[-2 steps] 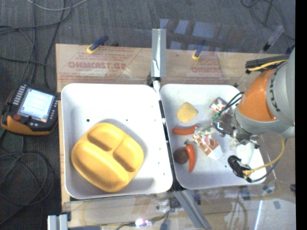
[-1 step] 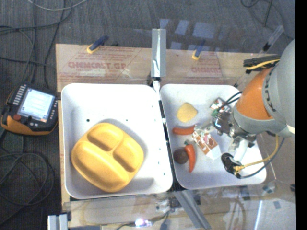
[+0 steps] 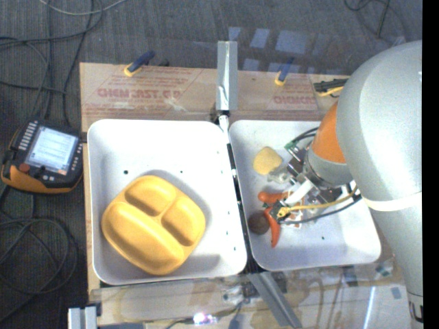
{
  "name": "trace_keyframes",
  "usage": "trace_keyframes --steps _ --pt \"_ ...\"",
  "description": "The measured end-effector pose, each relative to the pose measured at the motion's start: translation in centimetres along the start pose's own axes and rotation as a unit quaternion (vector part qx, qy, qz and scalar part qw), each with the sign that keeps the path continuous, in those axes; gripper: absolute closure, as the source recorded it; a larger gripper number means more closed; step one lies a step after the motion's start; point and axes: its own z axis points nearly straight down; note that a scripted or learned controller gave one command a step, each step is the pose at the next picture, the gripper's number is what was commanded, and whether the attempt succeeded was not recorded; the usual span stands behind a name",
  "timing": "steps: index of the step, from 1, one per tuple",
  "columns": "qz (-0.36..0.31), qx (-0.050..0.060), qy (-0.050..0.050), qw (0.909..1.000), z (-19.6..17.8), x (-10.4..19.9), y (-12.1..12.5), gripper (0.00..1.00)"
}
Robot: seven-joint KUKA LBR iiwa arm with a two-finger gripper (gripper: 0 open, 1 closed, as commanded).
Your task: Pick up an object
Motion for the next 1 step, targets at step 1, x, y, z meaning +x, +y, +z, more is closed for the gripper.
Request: trace_keyframes --steps 1 --pt "0.002 0.003 -0.005 1.0000 -0.67 -0.43 0.10 1.00"
